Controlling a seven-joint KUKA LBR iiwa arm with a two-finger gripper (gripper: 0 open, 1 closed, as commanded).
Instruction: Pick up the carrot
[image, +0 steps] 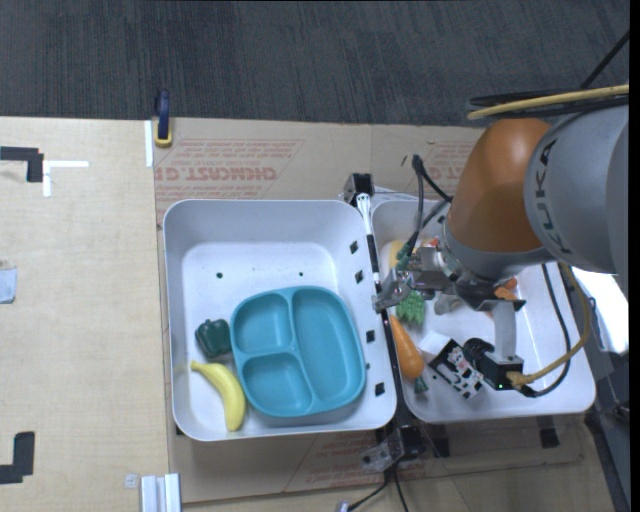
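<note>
In the left bin (190, 250) lie a green pepper (212, 338), a banana (226, 392) and a blue tray (300, 350). The carrot (405, 348) lies in the right bin (560, 395), by its left wall. The gripper (402, 290) hangs at the carrot's 12 o'clock; I cannot tell its state. It should come straight down over the carrot's middle, clear of the wall.

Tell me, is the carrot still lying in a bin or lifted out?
In the bin: the carrot lies in the right bin, against its left wall, below the gripper.
</note>
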